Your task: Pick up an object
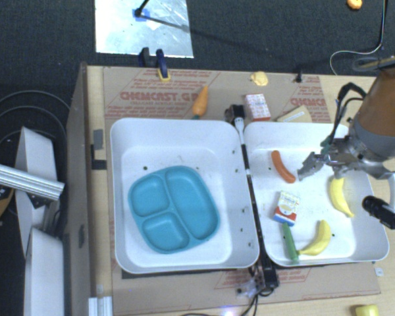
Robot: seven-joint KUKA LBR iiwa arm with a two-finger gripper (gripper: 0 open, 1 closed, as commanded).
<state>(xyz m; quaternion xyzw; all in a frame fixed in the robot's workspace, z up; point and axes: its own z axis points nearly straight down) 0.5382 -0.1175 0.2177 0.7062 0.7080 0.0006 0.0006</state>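
Note:
The right bin (316,131) holds an orange-red sausage (282,166), a small white carton (286,207), a green stick (289,243) and two bananas, one at the right (340,197) and one near the front (318,238). My gripper (307,167) hangs over this bin just right of the sausage, up and left of the right banana. The grey arm with its orange band (386,104) comes in from the right. Nothing shows held in the gripper.
The left bin (178,137) holds a blue divided plate (174,207). Behind the bins on the bench lie a carrot (201,101), a small pink box (257,106) and a yellow lump (259,78). Cables run at the back right.

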